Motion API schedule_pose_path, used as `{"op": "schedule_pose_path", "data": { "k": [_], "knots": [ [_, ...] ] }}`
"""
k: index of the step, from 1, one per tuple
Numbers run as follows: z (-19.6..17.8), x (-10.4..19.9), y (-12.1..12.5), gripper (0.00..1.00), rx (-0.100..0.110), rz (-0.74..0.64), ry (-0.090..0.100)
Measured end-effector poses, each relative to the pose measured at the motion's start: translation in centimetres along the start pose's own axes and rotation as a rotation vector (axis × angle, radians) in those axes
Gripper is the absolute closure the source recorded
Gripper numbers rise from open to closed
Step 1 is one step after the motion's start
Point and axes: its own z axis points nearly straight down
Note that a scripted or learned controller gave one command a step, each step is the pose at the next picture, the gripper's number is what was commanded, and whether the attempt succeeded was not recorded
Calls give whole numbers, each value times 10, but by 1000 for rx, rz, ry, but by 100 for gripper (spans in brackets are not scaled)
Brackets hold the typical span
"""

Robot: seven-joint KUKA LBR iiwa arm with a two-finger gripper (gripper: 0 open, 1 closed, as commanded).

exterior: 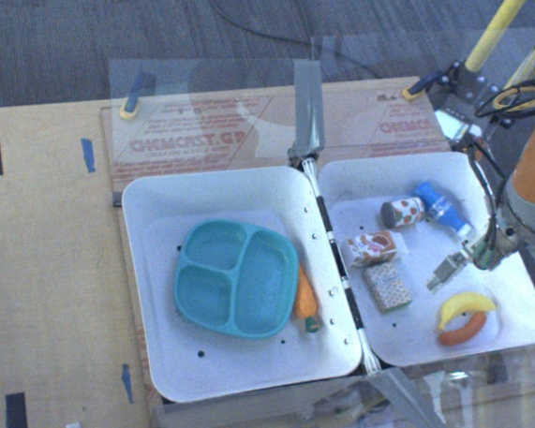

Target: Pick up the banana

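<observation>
Fingertips of the gripper (445, 271) hang over the right bin (524, 334), a little to the far-left of the banana (466, 305) and apart from it. Whether those fingers are spread or pressed together I cannot tell; at this slant they read as one pale smear with nothing visibly between them.

The banana lies in the near-right part of that bin, curved, with an orange-red sausage-like piece (461, 330) touching its near side. For a clean pick, my judgement is that the gripper should shift toward the near-right until it sits over the middle of the yellow arc, turn so the fingers straddle the short width of the fruit, and descend without catching the orange-red piece, which could be pinched along with it or nudge the banana away.

A patterned box (387, 286) sits just left of the gripper, with a small carton (371, 247), a can (402, 211) and a blue packet (439, 206) farther off. In the left bin (150, 267) are a teal divided plate (235, 278) and a carrot (305, 297) beside it.

The arm's upper part is cut off at the right edge, and the wrist blurs into cables. How high the fingertips are above the bin floor is hard to judge.
</observation>
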Motion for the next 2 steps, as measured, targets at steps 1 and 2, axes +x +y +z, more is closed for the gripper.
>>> {"op": "schedule_pose_path", "data": {
  "k": [1,2],
  "knots": [
    [112,-46,-12,0,-7,-1,-6],
    [100,-47,-11,100,-10,0,-8]
  ]
}}
